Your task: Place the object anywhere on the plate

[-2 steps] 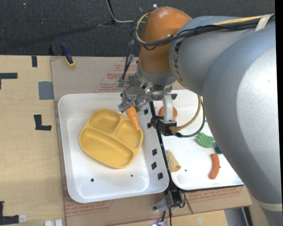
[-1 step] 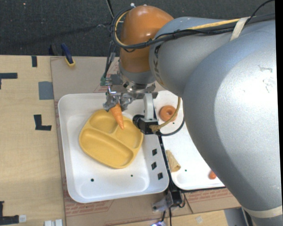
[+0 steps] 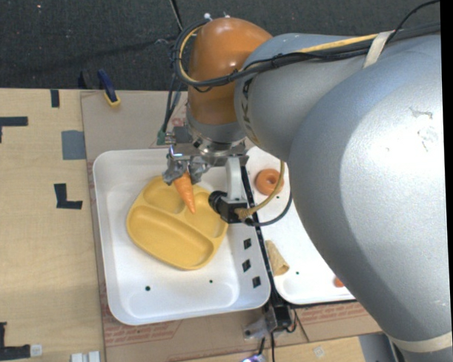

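A yellow divided plate point(image 3: 172, 230) lies tilted in the left white bin point(image 3: 119, 291). An orange carrot point(image 3: 185, 194) points downward over the plate's upper edge, its thick end up between the fingers of my gripper point(image 3: 183, 170). The gripper hangs just above the plate's far rim and is shut on the carrot's top. The carrot's tip is close to the plate's surface; contact cannot be made out.
An orange ring-shaped object point(image 3: 268, 181) sits in the right bin point(image 3: 312, 285), with a tan piece point(image 3: 277, 259) nearer the front. The arm's large grey body point(image 3: 360, 172) covers most of the right bin. A black cable point(image 3: 246, 213) loops beside the gripper.
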{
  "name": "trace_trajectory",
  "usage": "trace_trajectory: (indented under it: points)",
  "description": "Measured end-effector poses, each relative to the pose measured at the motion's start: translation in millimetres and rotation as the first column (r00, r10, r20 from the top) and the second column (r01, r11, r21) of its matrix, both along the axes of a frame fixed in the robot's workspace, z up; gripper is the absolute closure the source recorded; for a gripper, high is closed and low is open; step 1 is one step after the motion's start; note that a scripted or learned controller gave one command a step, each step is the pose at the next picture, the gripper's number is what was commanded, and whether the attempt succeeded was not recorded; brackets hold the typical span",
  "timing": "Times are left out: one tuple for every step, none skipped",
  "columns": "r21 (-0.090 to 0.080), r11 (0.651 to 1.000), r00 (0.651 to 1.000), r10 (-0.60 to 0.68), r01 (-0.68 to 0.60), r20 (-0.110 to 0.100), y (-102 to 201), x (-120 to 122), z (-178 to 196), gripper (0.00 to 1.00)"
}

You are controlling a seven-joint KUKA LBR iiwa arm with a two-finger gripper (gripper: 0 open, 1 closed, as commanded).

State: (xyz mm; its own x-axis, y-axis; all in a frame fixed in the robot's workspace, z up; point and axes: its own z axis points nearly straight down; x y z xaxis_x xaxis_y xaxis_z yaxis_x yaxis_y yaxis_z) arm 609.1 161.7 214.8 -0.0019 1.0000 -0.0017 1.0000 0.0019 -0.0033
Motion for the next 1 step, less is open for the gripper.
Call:
trace_trajectory:
  points:
    - [0.000, 1.000, 1.000, 0.000, 0.000, 0.001, 0.0, 0.4, 0.4, 0.00]
